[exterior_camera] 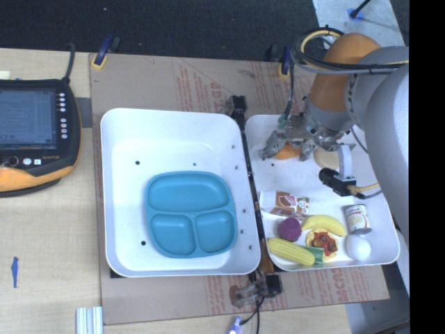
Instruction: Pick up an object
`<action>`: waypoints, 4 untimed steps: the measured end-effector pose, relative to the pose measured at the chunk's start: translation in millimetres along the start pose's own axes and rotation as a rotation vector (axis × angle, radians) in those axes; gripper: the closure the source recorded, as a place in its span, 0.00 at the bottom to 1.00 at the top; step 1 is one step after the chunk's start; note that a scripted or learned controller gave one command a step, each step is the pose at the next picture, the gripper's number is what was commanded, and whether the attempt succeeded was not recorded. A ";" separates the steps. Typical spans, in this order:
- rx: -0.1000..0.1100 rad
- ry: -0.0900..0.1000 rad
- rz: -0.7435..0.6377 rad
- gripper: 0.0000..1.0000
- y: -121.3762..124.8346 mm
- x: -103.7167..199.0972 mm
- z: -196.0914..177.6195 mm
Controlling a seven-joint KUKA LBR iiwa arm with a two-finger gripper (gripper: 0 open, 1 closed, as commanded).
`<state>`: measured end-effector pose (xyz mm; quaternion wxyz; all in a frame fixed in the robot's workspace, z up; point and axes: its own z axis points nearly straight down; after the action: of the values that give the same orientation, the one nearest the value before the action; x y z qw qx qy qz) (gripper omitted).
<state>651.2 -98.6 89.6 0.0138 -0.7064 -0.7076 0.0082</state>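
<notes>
While my gripper (286, 147) hangs low in the far end of the right white bin (389, 255), a small orange object (286, 154) lies directly beneath it, though whether it is clasped I cannot tell.

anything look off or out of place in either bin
Nothing looks spilled or damaged. The blue divided tray lies flat in the left bin. The toy foods, among them a corn cob, banana and small can, crowd the right bin's near end, while the tool is low at its far end.
</notes>
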 end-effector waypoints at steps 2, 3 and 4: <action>-0.001 0.000 0.001 0.00 0.0 -1.9 0.2; -0.001 0.001 0.001 0.00 0.1 -5.3 0.5; -0.024 -0.008 -0.002 0.00 4.2 5.7 -1.8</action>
<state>655.4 -92.9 91.4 0.0026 -0.7058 -0.7084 0.0027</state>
